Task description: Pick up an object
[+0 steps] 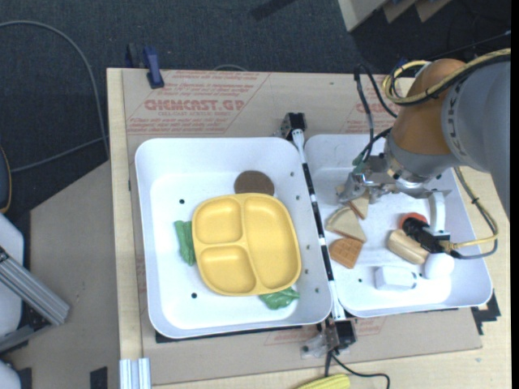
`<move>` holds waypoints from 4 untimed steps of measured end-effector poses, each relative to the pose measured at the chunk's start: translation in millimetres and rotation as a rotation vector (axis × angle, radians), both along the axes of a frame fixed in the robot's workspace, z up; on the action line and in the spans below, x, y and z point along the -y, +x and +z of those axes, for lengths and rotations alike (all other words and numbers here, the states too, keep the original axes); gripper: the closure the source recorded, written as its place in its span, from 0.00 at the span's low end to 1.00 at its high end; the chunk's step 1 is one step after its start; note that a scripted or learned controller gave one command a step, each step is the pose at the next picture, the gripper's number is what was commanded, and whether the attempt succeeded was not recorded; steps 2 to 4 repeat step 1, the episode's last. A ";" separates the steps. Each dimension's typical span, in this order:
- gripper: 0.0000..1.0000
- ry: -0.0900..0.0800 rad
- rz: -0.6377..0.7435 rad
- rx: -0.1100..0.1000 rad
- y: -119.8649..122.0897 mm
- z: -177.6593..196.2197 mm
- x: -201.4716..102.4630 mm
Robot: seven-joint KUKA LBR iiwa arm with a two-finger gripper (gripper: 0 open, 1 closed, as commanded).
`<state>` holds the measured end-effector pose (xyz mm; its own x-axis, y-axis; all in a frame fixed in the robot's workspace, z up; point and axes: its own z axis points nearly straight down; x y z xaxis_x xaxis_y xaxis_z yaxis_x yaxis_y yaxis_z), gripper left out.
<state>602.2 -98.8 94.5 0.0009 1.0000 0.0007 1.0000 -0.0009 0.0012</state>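
Note:
My gripper (pixel 357 188) hangs low over the upper left part of the right bin (pixel 462 290), at the end of the grey arm with its orange band (pixel 426 108). Just below and touching or nearly touching it lies a small tan bread wedge (pixel 358 210). A larger bread slice (pixel 345 227) and a brown waffle-like piece (pixel 345 254) lie further toward the front. To the right are a red piece (pixel 413 219), a tan roll (pixel 405 247), a white egg (pixel 439 265) and a white block (pixel 395 278).
The left bin (pixel 154 185) holds a yellow divided plate (pixel 246 244), a brown disc (pixel 254 182) behind it, and green leaves at its left (pixel 185 241) and front (pixel 280 299). A black clip (pixel 293 125) joins the bins at the back. Cables trail off the arm at right.

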 end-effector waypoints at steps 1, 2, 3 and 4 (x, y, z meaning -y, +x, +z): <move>1.00 0.000 0.002 -0.001 -12.9 90.2 -82.6; 1.00 0.000 0.002 -0.001 -12.9 90.2 -82.6; 1.00 0.000 0.002 -0.001 -12.9 90.2 -82.6; 1.00 0.000 0.002 -0.001 -12.9 90.2 -82.6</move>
